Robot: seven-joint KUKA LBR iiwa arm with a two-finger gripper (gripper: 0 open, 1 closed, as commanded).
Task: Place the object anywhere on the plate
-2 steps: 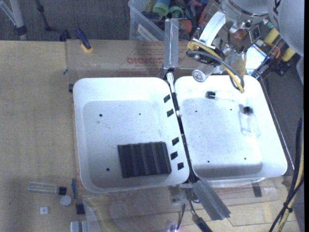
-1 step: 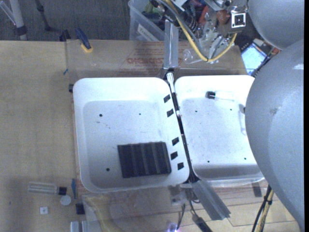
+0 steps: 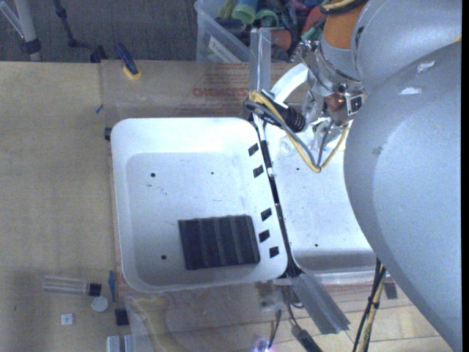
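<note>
The dark ribbed slab [image 3: 218,242] lies flat in the left bin [image 3: 128,196], close to its near wall and touching nothing else; I take it for the object to move. The claw [image 3: 322,132] hangs over the far end of the right bin [image 3: 315,211], well apart from the slab. I cannot tell whether it is open or closed, since the arm [image 3: 410,160] covers much of it. A white curved rim [image 3: 287,85] beside it may be the plate. My worry is that the slab is low and wide, so a grab could slip off its ridges or jam against the wall.
</note>
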